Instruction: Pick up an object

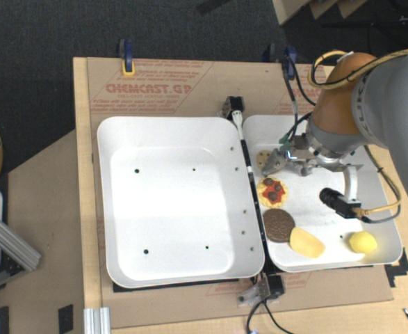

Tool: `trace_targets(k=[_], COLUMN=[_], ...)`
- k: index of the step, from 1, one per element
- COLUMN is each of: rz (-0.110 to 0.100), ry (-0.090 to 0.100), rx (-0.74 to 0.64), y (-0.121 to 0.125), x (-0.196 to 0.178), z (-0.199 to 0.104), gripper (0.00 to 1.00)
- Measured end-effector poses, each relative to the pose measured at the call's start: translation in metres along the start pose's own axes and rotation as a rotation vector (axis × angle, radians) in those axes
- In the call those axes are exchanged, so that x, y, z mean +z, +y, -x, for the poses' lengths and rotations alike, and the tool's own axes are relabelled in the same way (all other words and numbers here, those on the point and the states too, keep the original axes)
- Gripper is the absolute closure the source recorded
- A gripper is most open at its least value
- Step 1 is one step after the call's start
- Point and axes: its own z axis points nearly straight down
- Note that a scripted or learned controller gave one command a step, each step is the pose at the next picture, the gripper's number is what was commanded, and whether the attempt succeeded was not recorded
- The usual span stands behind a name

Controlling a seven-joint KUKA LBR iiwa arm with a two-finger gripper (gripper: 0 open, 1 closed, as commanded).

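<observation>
The gripper (281,155) hovers low over the right bin (391,245). Whether its jaws are open, I cannot tell. Nothing looks lifted; the pizza slice (272,192) lies just below.

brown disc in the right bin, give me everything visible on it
The brown disc is a flat, round, dark chocolate-brown piece with a matte, slightly speckled face, looking like a toy cookie. It lies flat on the floor of the right bin, near that bin's left wall, toward the front. The pizza-like red and yellow piece sits just behind it, and the yellow oval appears to touch its lower right edge. The gripper is farther back, clear of it.
</observation>
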Motion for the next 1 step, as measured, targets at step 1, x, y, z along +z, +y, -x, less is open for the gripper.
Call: trace_targets(k=[1], rz=[0.0], ry=[0.0], rx=[0.001], y=[-0.0016], x=[-0.0005], z=[0.0092], gripper=[0.0])
